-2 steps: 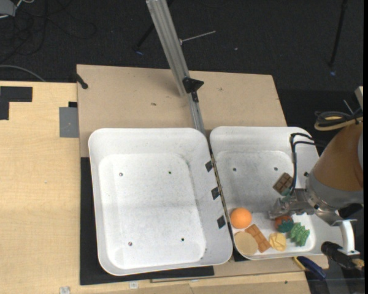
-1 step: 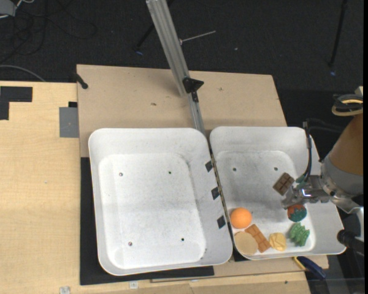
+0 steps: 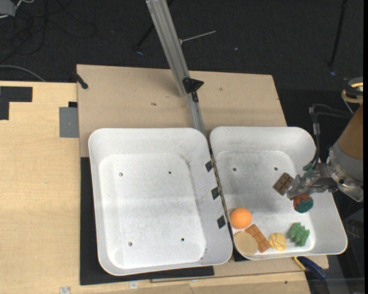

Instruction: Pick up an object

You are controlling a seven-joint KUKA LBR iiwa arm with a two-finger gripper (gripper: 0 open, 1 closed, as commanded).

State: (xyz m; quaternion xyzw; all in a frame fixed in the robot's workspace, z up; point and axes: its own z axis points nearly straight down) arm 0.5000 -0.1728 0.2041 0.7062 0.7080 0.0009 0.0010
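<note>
Camera view: gripper (image 3: 302,190) low in the right bin (image 3: 257,141).
We see the brown block (image 3: 284,183) touching its left side; we cannot tell the fingers' opening.

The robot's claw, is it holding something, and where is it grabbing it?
It cannot be told. The gripper is low over the right bin, close to a brown block and a teal ball, but nothing shows clearly between its fingers.

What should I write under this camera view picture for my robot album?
Robot gripper reaches into the right bin near a brown block, teal piece and orange ball.
</note>
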